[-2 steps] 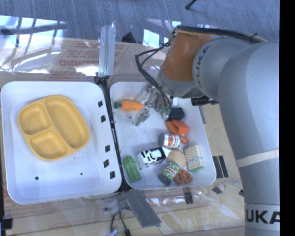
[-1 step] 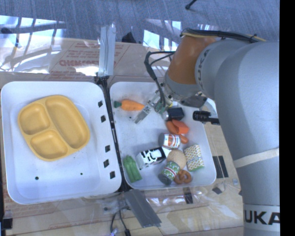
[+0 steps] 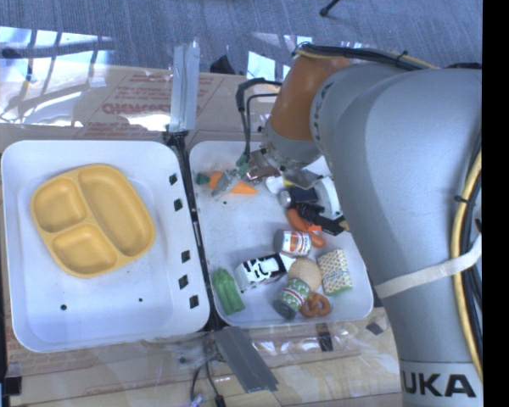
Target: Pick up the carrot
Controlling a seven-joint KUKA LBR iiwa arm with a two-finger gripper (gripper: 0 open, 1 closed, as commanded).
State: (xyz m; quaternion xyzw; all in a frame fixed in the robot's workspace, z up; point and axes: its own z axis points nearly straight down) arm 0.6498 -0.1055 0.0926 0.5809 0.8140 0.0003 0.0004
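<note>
From the overhead camera, two shallow white bins sit side by side on the bench. The left bin (image 3: 34, 312) bears a yellow divided plate (image 3: 91, 219) with three compartments, lying toward its far left part.

The right bin (image 3: 237, 227) holds a scatter of small things. Near its far end lies the carrot (image 3: 243, 189), a small orange piece, with another small orange-and-green piece (image 3: 210, 179) just to its left. The gripper (image 3: 240, 175) hangs at that far end, right over the carrot, at the end of the grey arm (image 3: 390, 168) with its orange band (image 3: 299, 91). Whether its fingers are apart or together cannot be told from here; nothing can be seen clamped between them, and the carrot appears to lie on the bin floor.

Closer to the camera in the same bin lie a small can with a red label (image 3: 296, 243), a black-and-white toy (image 3: 262, 269), a green pepper-like thing (image 3: 228, 290) against the near left wall, a tan rounded thing (image 3: 304, 271), a checkered yellow-green block (image 3: 334, 272), another small can (image 3: 292, 298) and a pretzel (image 3: 316, 305) beside it.
</note>
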